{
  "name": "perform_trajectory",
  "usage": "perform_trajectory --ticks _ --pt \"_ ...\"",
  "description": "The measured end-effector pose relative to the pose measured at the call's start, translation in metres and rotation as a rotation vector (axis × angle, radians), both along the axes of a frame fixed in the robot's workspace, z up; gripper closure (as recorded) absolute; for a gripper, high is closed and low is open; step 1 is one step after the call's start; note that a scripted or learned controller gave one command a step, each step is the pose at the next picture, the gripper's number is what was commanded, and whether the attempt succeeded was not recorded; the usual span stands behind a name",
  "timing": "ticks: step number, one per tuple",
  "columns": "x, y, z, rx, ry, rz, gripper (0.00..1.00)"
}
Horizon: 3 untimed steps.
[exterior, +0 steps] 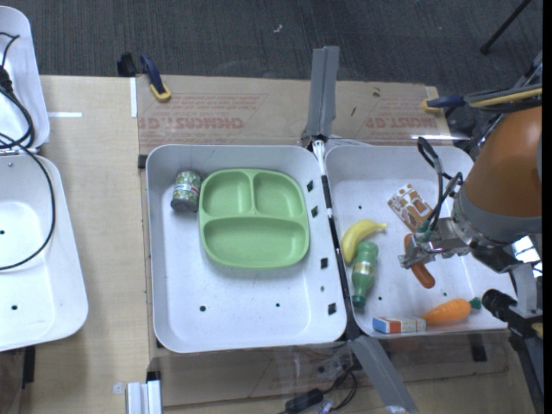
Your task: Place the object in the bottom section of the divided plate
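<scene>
A green divided plate (254, 218) lies in the left bin (172, 300), with two small sections at the far side and one wide bottom section (254, 241) nearest the front; all three are bare. My gripper (417, 250) is low in the right bin (384, 175), directly over the upper end of a reddish-brown sausage (424, 274) that lies on the bin floor. The gripper's body hides that end of the sausage, so contact is unclear.
Left of the gripper in the right bin are a yellow banana (360, 234) and a green bottle (363, 272). A carrot (448, 312) and a small box (399, 324) lie at the front, a snack packet (408, 205) behind. A small can (185, 190) stands left of the plate.
</scene>
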<state>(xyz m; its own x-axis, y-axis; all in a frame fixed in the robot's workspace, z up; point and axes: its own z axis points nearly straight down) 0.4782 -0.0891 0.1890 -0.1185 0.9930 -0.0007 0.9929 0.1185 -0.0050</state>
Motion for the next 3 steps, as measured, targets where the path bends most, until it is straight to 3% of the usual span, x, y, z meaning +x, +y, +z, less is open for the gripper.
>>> perform_trajectory --ticks 1,2,3 --pt "0.003 0.085 0.023 0.001 -0.002 0.288 1.00" --pt "0.000 0.146 0.026 0.000 0.000 0.229 1.00" --pt "0.000 0.145 0.026 0.000 0.000 0.229 0.00"
